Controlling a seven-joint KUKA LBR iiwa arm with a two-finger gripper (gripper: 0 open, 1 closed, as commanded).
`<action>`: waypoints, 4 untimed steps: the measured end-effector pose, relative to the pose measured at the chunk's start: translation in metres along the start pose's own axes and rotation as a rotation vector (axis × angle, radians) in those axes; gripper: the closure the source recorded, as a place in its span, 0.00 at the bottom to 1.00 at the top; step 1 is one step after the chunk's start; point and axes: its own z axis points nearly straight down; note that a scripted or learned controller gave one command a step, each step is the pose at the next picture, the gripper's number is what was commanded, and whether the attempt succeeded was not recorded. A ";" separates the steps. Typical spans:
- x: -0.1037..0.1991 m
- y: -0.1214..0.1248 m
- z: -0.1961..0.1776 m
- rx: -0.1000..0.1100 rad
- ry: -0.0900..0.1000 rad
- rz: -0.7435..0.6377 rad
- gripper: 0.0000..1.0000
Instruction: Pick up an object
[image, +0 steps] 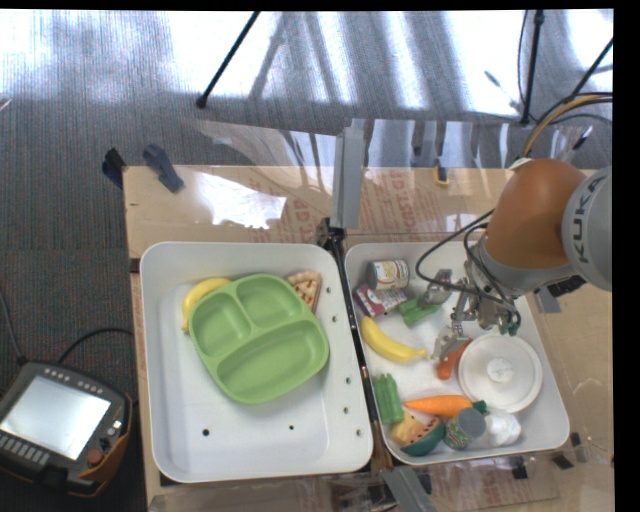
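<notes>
So on the left there's a handheld control screen (55, 420) sitting on the grey carpet (60, 200). Left bin (165, 420) has a green divided plate (260, 335) lying over a banana (200, 298). Right bin (553, 425) is crowded: another banana (390, 343), a can (388, 272), a carrot (440, 405), a white lid (498, 372). The tool (452, 345) sits low right by a small orange-red piece (450, 360), probably its target, and I can't tell its state. Stuff is packed close, so it could easily nudge the lid or grab nothing. Worktop (240, 205) is glossy, sunlit wood.
</notes>
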 end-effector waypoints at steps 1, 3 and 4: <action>0.065 0.005 0.000 -0.002 0.002 0.057 0.00; 0.061 -0.010 0.000 -0.001 0.001 0.118 0.00; 0.066 0.044 0.001 -0.002 0.001 0.252 0.00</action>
